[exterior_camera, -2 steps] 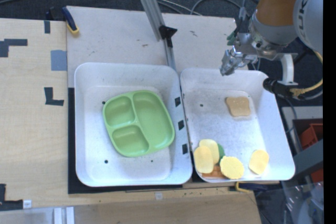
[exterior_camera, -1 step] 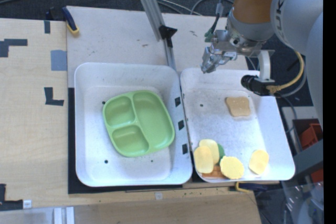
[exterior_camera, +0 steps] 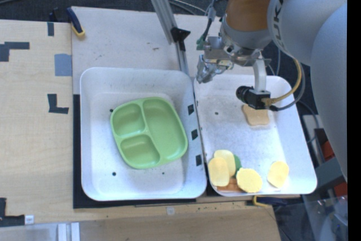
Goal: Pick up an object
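The gripper [exterior_camera: 206,73] is seen poised over the far left corner of the right bin [exterior_camera: 293,138], just beside the wall shared with the left bin [exterior_camera: 90,121]; whether it is released or clenched cannot be told, and nothing is seen grasped in it. A tan toast-like piece [exterior_camera: 256,117] lies toward the far right side of the right bin, apart from the gripper. Yellow food pieces [exterior_camera: 248,179] are clustered along that bin's near edge. A green divided plate [exterior_camera: 148,132] rests at the middle of the left bin
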